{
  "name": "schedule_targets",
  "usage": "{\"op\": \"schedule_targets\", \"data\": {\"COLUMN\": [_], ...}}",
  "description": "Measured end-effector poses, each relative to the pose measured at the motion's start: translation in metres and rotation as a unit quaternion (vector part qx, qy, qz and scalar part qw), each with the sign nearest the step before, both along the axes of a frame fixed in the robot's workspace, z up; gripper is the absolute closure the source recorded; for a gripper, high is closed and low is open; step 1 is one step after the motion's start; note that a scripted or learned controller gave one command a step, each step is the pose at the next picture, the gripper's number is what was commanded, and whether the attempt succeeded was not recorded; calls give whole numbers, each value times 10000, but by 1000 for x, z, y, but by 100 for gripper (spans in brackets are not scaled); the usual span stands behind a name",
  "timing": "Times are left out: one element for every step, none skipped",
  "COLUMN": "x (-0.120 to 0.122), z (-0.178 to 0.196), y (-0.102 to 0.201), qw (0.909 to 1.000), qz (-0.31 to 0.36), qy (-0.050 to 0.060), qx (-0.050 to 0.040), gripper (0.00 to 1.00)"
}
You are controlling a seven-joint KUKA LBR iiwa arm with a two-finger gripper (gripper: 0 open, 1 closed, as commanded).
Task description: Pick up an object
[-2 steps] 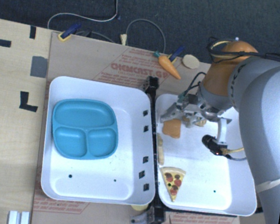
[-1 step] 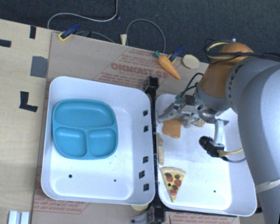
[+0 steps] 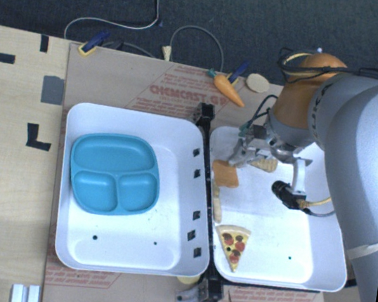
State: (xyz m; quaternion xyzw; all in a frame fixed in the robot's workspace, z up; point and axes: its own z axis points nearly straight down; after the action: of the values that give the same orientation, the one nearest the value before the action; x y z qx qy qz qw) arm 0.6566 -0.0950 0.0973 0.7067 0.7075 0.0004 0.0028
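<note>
Camera view, from above at a slant. Two shallow white bins sit side by side on the worktop. The left bin holds a blue divided plate. The right bin holds a tan block, perhaps a toy slice of bread, close to the bin's left wall; a toy pizza slice nearer the front edge; a pale ridged piece partly hidden by the arm's tooling; and a thin pale piece along the left wall. A toy carrot lies outside the bins, behind them.

The pincer is low in the back part of the right bin, just above and to the right of the tan block. Whether it touches the block, and whether it is released or clenched, cannot be told; nothing is visibly between its tips.

Judgement: the tan block is the likeliest target, being the nearest item. It looks light, stiff and smooth, as moulded toy food would be, so it may slide or tip if nudged. Its two flat opposite faces offer the best hold. The nearby bin wall leaves little room on that side.
</note>
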Motion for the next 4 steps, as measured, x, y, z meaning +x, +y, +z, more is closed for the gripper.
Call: {"op": "schedule_targets", "data": {"x": [0, -6, -3, 6], "z": [-1, -12, -11, -12], "y": [0, -5, -16, -4], "qw": [10000, 10000, 10000, 10000], "qz": [1, 2, 4, -21], "qy": [5, 11, 9, 97], "qx": [-1, 14, 19, -4], "gripper": [0, 0, 0, 0]}}
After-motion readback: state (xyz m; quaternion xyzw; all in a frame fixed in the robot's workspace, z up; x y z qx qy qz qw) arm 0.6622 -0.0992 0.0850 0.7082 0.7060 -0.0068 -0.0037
